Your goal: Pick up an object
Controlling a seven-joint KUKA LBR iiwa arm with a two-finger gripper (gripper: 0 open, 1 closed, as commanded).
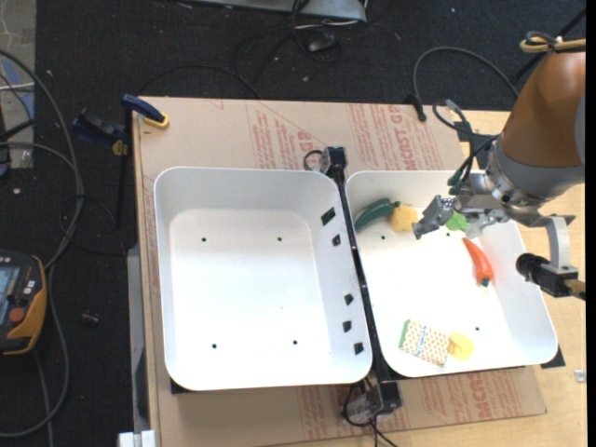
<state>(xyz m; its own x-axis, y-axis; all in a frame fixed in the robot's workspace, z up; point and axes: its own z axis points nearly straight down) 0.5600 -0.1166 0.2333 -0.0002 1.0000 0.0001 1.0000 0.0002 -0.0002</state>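
Cardboard covered the table [279,128] beneath two white bins. Nearest in the right bin [521,343] lay a patterned packet [425,340] beside a yellow piece [460,346]; farther back, an orange pepper [480,260], likely a candidate. Beyond, the gripper [434,221] hovered near a yellow lump [403,218] and green pepper [372,212], fingers apparently parted, holding nothing.

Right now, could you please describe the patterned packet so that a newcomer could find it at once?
Look in the right bin, along its near edge. The packet lies flat there beside a small yellow piece. It is the one flat rectangular thing in the bin, pale with fine dots and a green end.
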